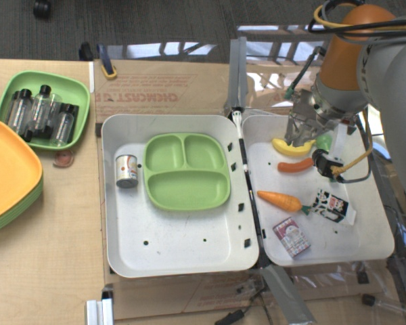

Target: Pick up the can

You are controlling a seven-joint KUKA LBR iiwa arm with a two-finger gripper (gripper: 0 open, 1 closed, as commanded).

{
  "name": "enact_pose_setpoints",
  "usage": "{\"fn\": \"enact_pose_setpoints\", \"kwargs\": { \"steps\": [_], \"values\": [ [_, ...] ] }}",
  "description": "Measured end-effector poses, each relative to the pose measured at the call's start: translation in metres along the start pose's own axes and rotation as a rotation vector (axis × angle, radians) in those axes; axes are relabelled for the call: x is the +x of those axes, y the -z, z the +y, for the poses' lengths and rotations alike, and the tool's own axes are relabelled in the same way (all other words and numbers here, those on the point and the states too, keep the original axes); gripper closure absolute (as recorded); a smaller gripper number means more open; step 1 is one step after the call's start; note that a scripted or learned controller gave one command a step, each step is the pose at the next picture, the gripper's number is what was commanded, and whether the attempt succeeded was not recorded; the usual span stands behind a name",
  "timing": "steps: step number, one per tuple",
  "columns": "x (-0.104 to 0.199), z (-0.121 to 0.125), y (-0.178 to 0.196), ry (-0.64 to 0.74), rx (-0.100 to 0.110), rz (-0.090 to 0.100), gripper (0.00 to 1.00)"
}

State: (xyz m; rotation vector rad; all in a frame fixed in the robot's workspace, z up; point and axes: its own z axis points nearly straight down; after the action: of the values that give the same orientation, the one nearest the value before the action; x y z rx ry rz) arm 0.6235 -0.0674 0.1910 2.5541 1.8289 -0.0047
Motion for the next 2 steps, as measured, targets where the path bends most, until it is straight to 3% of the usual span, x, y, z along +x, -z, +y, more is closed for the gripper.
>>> {"fn": "enact_pose_setpoints", "kwargs": {
  "steps": [1, 2],
  "values": [
    [-0.038, 0.000, -0.099, 0.169, -0.001, 0.001, 1.00],
    [-0.043, 0.016, 0.053, -0.013, 0.000, 0.000, 1.00]
  ]
}}
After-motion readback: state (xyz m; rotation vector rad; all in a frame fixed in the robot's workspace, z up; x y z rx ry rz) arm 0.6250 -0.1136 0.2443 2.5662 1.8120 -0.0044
